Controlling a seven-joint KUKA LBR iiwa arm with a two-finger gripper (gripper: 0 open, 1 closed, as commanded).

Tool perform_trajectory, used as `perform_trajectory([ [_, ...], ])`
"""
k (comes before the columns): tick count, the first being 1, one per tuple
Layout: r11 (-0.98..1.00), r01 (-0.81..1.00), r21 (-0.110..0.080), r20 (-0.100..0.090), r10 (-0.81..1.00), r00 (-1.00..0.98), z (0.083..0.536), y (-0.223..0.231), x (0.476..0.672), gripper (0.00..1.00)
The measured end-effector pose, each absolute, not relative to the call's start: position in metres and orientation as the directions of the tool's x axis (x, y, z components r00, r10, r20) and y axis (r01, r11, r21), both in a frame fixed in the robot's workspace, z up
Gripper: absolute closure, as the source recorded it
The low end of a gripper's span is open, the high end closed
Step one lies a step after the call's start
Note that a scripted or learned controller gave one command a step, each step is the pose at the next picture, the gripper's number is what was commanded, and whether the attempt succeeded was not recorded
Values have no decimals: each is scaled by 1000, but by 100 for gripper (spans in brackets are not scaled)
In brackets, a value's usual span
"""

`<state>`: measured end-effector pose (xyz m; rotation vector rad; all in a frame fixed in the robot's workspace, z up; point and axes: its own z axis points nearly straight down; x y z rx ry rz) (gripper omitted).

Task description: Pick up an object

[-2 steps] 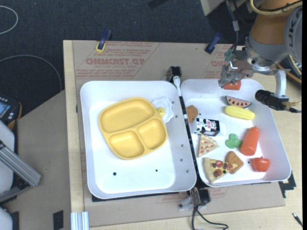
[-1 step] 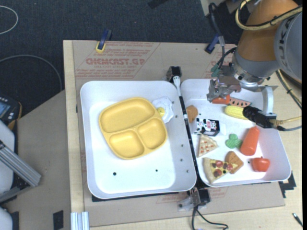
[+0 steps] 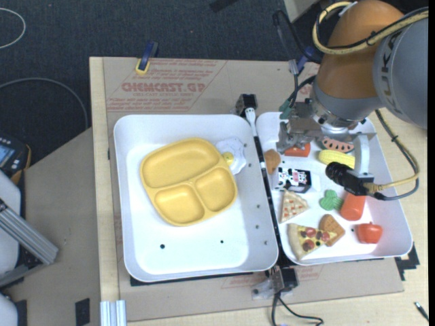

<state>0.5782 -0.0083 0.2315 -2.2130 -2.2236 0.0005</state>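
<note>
Left bin (image 3: 129, 182) is carrying a yellow divided plate (image 3: 187, 180) w/ a small clear item at its upper-right corner; nothing there is being touched. In the right bin (image 3: 401, 229), toy food is lying loose: pizza slices (image 3: 293, 206), corn (image 3: 336, 158), red pepper (image 3: 368, 233), a black-and-white carton (image 3: 293, 178). Gripper (image 3: 293, 141) is hanging over that bin's upper-left corner near an orange-red piece (image 3: 298, 149), but can't tell if it's apart or together, so pickup is looking not yet done, w/ crowded neighbours in the way.

Arm (image 3: 353, 53) reaches from right, gripper (image 3: 296, 138) lowered.
</note>
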Motion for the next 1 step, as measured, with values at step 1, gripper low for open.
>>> perform_trajectory([
  [1,5,1000,-4,3,1000,-5,234,29,549,100],
])
